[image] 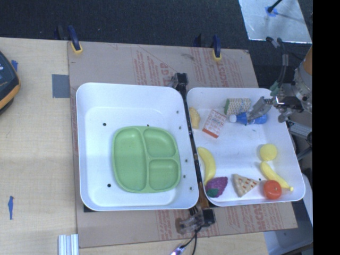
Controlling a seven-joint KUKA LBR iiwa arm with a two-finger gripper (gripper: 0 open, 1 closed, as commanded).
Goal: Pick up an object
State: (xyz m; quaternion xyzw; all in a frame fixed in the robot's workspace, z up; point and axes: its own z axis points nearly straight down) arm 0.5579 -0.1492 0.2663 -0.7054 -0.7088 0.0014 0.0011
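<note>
My gripper (261, 108) reaches in from the right over the far part of the right bin (239, 153). It hangs just above or against a blue toy (252, 119); I cannot tell whether they touch. Beside it lie a green-and-white block (237, 106) and a red-and-white packet (214, 124). Nearer the front are a lemon (268, 152), a small banana (275, 175), a red tomato (272, 189), a pizza slice (244, 185), purple grapes (216, 186) and a larger banana (207, 163).
The left bin (90, 142) holds a green divided plate (146, 159). A yellow piece (194, 117) lies against the right bin's left wall. Both bins sit on cardboard clamped to the bench. A dark and orange device (6, 84) lies at the far left.
</note>
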